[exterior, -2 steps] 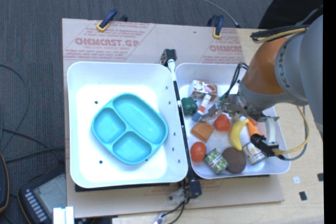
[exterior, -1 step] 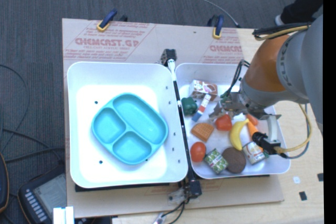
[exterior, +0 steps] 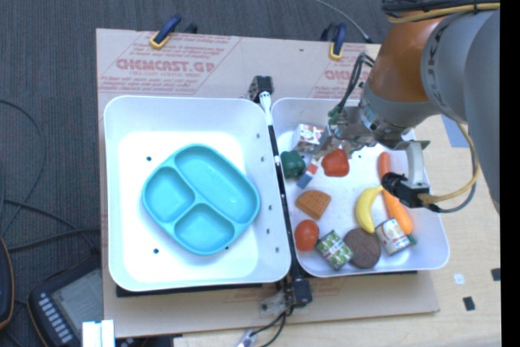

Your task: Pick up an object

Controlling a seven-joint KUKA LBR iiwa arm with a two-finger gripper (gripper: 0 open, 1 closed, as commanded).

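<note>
The right bin holds several small items. Among them are a red pepper-like piece, a dark green piece, an orange wedge, a yellow banana, a carrot, a red tomato, a green cube, a brown round piece, a small can and a silvery wrapper. My gripper hangs low over the bin's upper middle, just above the red piece and beside the wrapper. The wrist hides what lies directly under it.
A light blue divided plate lies in the left bin. Between the two bins runs a raised rim. Clamps sit on the board's far edge. The arm's orange band looms over the right bin's far corner.
</note>
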